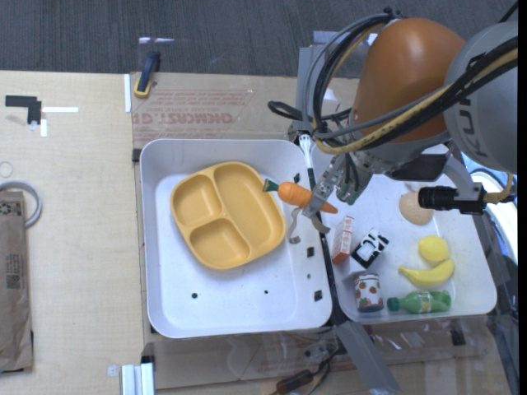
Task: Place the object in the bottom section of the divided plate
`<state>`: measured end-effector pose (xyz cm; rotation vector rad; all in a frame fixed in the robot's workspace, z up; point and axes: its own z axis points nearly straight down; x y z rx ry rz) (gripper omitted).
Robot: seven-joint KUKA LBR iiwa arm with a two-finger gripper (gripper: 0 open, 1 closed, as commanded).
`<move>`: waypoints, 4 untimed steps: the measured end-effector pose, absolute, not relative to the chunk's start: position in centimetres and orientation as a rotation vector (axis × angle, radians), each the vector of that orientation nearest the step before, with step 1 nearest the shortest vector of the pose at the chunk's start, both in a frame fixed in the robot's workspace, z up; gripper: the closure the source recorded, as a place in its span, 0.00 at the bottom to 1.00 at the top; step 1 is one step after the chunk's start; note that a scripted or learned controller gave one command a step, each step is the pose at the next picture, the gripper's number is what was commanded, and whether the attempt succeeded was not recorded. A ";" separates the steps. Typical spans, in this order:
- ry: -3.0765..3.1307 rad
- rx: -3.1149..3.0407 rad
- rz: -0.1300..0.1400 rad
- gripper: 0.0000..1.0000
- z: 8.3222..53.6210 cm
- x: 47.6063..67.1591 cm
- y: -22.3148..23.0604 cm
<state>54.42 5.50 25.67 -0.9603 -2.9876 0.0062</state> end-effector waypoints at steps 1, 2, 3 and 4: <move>-3.062 -0.703 0.003 1.00 42.6 55.7 2.0; -3.096 -0.530 0.003 1.00 44.1 51.7 2.3; -3.125 -0.319 0.002 1.00 41.7 56.6 3.9; -3.140 -0.105 0.002 1.00 36.3 62.1 -1.4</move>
